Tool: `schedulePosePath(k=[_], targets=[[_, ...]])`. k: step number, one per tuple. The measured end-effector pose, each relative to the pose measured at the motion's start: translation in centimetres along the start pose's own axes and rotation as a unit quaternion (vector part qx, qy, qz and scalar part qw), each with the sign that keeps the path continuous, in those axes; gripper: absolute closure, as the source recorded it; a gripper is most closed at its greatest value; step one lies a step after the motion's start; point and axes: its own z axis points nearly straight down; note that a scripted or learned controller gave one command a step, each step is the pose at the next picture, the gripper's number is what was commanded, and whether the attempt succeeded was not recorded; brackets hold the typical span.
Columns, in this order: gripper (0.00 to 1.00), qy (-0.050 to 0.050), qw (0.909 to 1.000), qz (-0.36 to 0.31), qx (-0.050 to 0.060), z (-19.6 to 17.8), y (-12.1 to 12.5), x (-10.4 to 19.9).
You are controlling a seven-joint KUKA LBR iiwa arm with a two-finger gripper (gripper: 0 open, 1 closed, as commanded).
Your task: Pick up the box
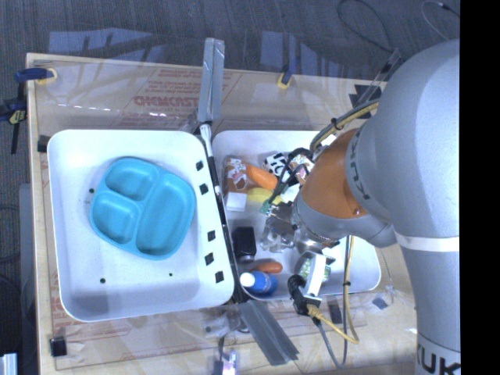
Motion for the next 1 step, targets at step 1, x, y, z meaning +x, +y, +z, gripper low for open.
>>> schedulePosePath(k=[1], targets=[[0.00,-0.003,1.0000,0.003,-0.005,-0.33,0.27,-0.46]])
